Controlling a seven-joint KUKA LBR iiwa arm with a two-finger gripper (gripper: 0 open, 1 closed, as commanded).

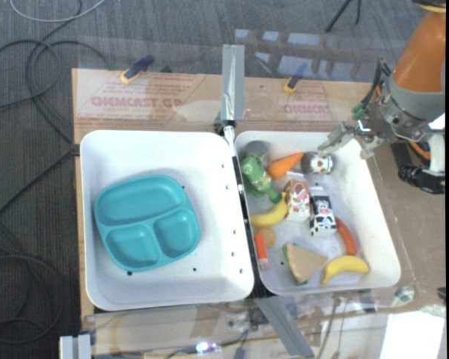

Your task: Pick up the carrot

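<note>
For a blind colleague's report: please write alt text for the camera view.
The gripper hangs over the right bin's far corner, near the carrot, which lies among toy food: two bananas, a sandwich wedge. The left bin holds a teal divided plate.

We see the carrot (286, 164), orange and tapered, lying flat near the right bin's far rim. Its thick end points right.
</note>
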